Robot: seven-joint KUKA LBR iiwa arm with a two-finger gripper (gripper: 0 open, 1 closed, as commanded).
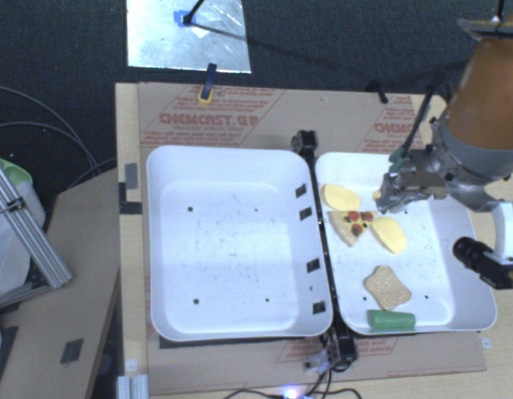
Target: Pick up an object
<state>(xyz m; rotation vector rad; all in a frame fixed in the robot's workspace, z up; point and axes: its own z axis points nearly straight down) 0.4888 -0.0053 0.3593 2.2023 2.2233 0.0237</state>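
Right bin (464, 306): triangular, red-dotted pizza slice (351, 225).

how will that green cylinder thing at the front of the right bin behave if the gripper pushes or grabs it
The green cylinder lies on its side against the right bin's front wall, so a push across its length would probably roll it. Its smooth rounded surface may slip from a grip. It looks like toy food, so likely light and stiff.

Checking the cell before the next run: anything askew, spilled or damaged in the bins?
Nothing stands out. The toy foods all lie inside the right bin: two yellow pieces, a pizza slice, a toast slice and a green piece by the near rim. The gripper hovers over them. Both bins sit level, side by side.
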